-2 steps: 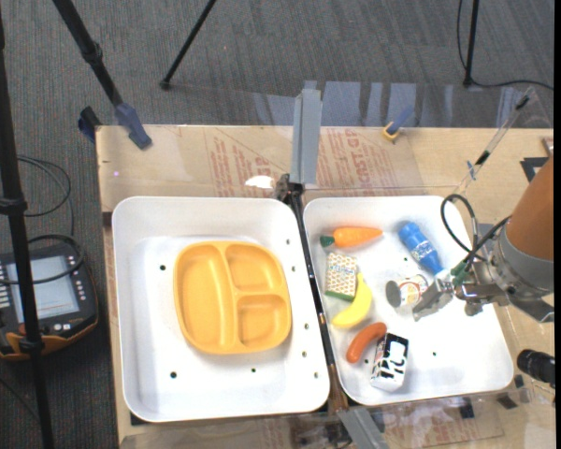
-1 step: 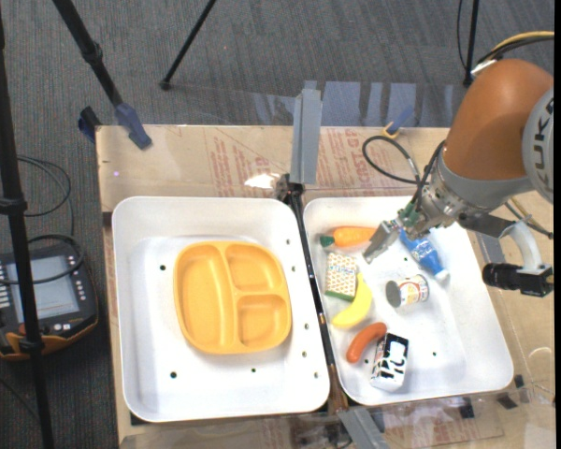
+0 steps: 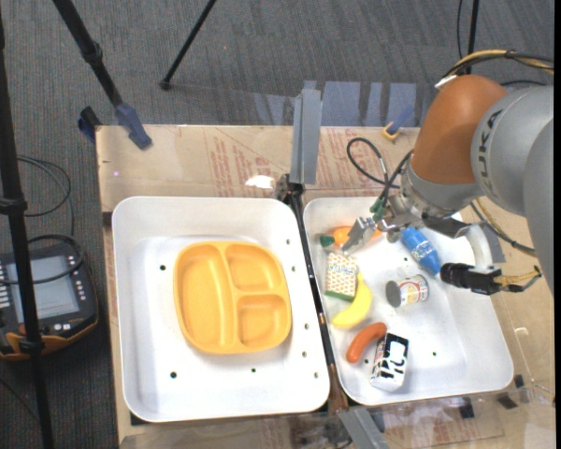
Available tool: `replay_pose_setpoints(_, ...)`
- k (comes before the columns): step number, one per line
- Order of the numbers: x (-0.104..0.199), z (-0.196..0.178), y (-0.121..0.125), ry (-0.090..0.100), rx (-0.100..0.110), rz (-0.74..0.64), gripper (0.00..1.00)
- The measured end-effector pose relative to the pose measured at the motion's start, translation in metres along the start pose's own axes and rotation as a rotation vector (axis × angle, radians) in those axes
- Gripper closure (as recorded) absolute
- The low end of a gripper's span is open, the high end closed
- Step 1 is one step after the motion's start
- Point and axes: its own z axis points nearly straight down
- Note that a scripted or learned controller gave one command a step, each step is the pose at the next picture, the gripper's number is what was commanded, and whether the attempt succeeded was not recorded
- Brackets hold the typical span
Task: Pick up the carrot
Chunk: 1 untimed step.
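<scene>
1. The carrot (image 3: 340, 238) lies in the right bin (image 3: 486, 344), up near its top left corner. It is orange with a bit of green at the left end.
2. The gripper (image 3: 363, 233) is right at the carrot, low over its right part. Its tips hide some of the carrot. I cannot tell if the jaws are spread or pressed together, or if they touch the carrot.
3. The carrot looks like a toy, so I think it is light and stiff. Its skin looks smooth, so it may slip. It should not break.
4. A good place to hold it looks like the thick orange middle, with the jaws across the short way. The thin end and the green end give less to hold.
5. A checked block (image 3: 341, 274) sits just below the carrot. A banana (image 3: 354, 307) lies below the block, touching it.
6. A blue bottle (image 3: 420, 249) lies just right of the gripper. A small can (image 3: 408, 293) is near it, lower down.
7. A sausage (image 3: 366, 340) and a black and white box (image 3: 390, 360) lie near the bottom, well apart from the carrot.
8. The bin wall on the left is close, so a finger could bump it. The block is close too.
9. The left bin (image 3: 140, 251) holds a yellow plate (image 3: 232, 296).
</scene>
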Motion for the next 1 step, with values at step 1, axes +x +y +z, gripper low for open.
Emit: replay_pose_setpoints(1,0.0088,-0.0381,0.0139,-0.001,-0.002,0.106,0.00)
